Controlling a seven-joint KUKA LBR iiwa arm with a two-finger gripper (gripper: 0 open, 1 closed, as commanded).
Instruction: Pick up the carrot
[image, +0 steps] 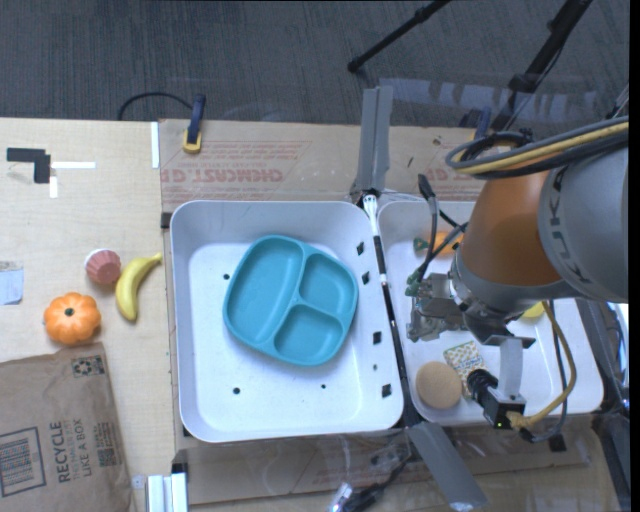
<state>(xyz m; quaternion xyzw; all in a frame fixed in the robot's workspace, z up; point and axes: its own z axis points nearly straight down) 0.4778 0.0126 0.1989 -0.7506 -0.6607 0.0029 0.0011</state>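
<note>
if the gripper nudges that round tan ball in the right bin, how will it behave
The ball looks round and smooth, so it would probably roll rather than slide. The right bin has a flat floor, so it would likely travel until a wall stops it. Its matte surface suggests it isn't very slippery.

1. The carrot (437, 243) is a small sliver of orange, sitting in the right-hand white bin (400, 262).
2. It lies toward the far end of that bin, near its left wall and close to the back corner.
3. Most of it is hidden: the arm's wrist, with its orange band, hangs over it, and dark cables cross in front, so just a short orange piece peeks out.
4. Its shape, its full length and which way it points cannot be told from this slant.
5. It appears to rest on the bin floor, with nothing seen gripping it.
</note>
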